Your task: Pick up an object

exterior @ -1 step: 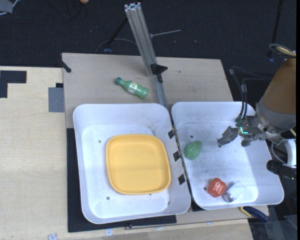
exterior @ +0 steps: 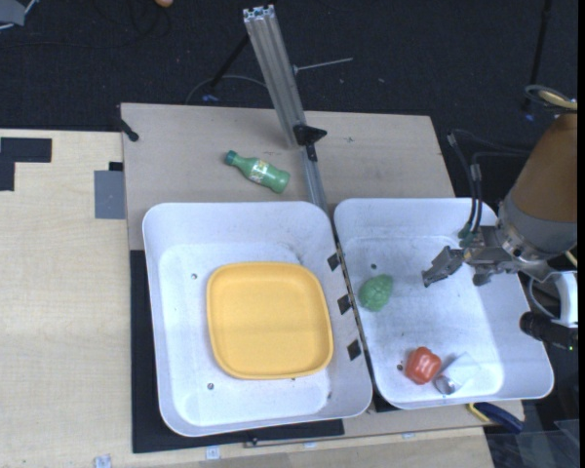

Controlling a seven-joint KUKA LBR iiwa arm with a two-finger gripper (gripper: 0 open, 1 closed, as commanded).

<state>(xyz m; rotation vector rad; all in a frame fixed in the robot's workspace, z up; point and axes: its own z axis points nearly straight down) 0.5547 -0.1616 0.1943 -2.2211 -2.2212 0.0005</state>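
Reaching over the right bin (exterior: pixel 507 383), the arm (exterior: pixel 551 188) is cut off at frame edge.

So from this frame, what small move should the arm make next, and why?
Probably ease the gripper left and down toward the green ball. The gripper hangs over the right bin with nothing between its fingers, and that ball is the closest thing, lying apart from the red object.

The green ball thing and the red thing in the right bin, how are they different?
The green object is rounded and sits beside the bin's left wall, about midway up the view; the red object is blockier and lies near the bin's lower edge. The green one sits alone, while the red one has a small shiny item beside it. Both rest in the right bin, apart from the gripper.
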